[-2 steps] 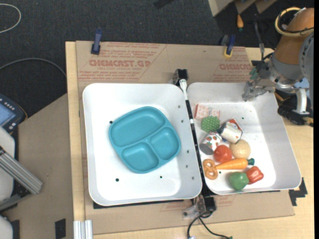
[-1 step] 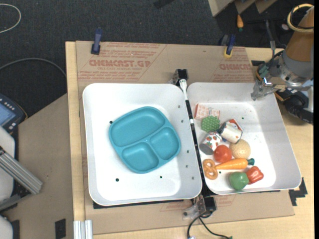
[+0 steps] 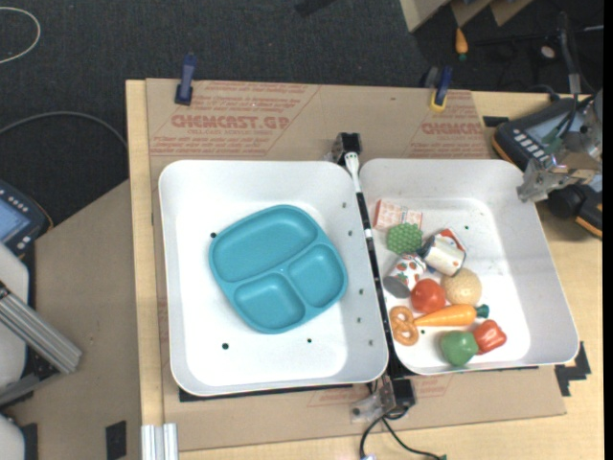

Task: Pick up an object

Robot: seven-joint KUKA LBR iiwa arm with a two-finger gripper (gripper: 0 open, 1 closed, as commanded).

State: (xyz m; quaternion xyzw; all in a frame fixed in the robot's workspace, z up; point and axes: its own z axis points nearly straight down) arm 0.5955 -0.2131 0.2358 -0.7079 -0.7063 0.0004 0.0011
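The right bin [image 3: 517,257] holds a cluster of toy foods along its left side: a pink-and-white packet [image 3: 391,214], a green knobbly piece [image 3: 405,236], a small white can [image 3: 443,252], a red tomato [image 3: 428,295], a beige round piece [image 3: 462,286], an orange carrot [image 3: 445,316], a pretzel [image 3: 403,326], a green fruit [image 3: 459,348] and a red pepper [image 3: 489,335]. My gripper [image 3: 548,175] is a grey shape at the bin's far right rim, well away from the toys and partly cut off by the frame edge.
A teal divided plate [image 3: 276,268] lies in the left bin [image 3: 192,333]. A black-and-yellow device [image 3: 527,142] rests on the bench beyond the right bin's far right corner. Clamps [image 3: 185,80] hold the cardboard sheet at the back.
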